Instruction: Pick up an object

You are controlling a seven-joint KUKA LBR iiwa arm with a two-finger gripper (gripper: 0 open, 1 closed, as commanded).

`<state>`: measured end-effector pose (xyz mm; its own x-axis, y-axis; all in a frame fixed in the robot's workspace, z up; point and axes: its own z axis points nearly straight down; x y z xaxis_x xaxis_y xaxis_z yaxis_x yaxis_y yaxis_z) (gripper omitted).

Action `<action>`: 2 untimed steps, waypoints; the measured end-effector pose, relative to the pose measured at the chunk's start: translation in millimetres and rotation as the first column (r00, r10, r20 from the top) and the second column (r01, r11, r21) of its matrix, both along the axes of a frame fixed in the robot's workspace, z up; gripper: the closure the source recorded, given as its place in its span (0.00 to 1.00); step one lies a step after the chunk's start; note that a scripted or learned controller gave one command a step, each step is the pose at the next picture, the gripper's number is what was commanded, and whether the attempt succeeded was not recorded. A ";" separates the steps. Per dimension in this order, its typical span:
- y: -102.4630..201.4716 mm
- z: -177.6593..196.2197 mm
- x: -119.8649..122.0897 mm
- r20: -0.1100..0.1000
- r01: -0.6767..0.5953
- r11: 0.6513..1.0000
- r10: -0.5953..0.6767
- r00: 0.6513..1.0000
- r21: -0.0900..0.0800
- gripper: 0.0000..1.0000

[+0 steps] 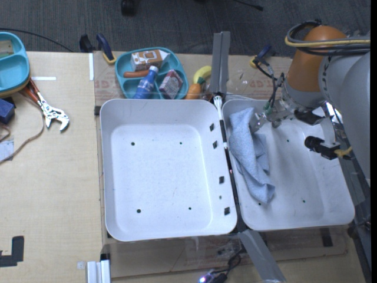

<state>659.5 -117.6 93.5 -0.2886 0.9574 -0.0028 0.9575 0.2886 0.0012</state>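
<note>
the cloth (pixel 247 152) is a pale blue-grey rag, crumpled and drawn out long, lying in the right bin (pixel 306 208) against its left wall. its upper end bunches up just left of the gripper (pixel 263 120), about touching it, and the rest trails down and away from the jaws to a folded lump at the lower end.

Two white bins (pixel 112 175), one blue cloth (pixel 247 155), one teal tray (pixel 125 78), one wrench (pixel 53 115).
</note>
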 end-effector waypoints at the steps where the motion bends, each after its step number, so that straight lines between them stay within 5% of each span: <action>1: 0.2 10.3 0.8 0.003 -0.003 1.000 0.003 1.000 -0.002 1.00; 2: 0.2 10.3 0.8 0.003 -0.003 1.000 0.003 1.000 -0.003 0.00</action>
